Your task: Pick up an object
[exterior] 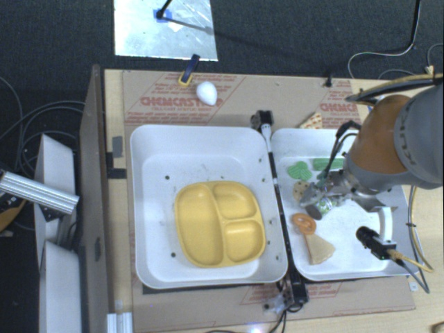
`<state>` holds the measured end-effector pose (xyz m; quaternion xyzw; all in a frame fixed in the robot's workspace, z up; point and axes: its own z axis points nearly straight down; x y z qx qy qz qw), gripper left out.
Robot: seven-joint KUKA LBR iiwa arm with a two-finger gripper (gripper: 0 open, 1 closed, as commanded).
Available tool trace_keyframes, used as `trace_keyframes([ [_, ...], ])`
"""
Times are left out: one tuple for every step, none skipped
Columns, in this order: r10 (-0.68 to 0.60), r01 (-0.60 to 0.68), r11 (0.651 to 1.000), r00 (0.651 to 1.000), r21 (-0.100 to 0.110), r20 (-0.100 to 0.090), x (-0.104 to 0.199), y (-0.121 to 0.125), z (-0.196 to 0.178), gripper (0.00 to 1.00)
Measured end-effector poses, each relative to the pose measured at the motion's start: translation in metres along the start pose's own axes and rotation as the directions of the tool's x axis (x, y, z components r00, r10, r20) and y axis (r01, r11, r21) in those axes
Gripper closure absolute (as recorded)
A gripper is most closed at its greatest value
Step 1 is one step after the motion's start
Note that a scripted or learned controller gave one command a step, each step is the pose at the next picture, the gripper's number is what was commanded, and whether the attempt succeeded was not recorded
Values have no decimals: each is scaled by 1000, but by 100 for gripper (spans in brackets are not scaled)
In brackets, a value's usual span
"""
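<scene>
Gripper [320,201] is low in the right bin [347,270], over its left-middle, w/ the arm coming in from the right. Can't tell if it's open or shut; too small and blurred, and nothing is visibly gripped. No set target, so any item in this bin counts. Closest candidates are the orange piece [303,222] just below-left of the tip and a pale bit [300,189] just left of it.

Risks, as I judge them:
- Items sit close together, so a closing grip could nudge one aside or catch two at once.
- Orange piece looks flat and low, so prob slips out or the tip scrapes the bin floor.
- Beige wedge [320,249], a bit nearer the front rim, has sloped sides and could squirt out.
- Green pieces [300,171] behind the tip are also flat-looking, same prob.

Obstacles: the black divider [274,179] btwn the bins is near the left candidates, so little room for approach on that side.

Further off: left bin [142,186] holds a yellow divided tray [219,223], well apart, not in the way. Beyond the bins, on the cardboard, a white egg-like thing [207,92] and a small blue-yellow item [188,71]. Past that, a silver sheet [165,19] on the floor.
</scene>
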<state>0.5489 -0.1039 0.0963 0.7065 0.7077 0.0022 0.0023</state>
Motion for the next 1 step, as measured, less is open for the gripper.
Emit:
trace_keyframes([
  [-11,11,1000,1000,-2,-4,80,-19,-93,100],
])
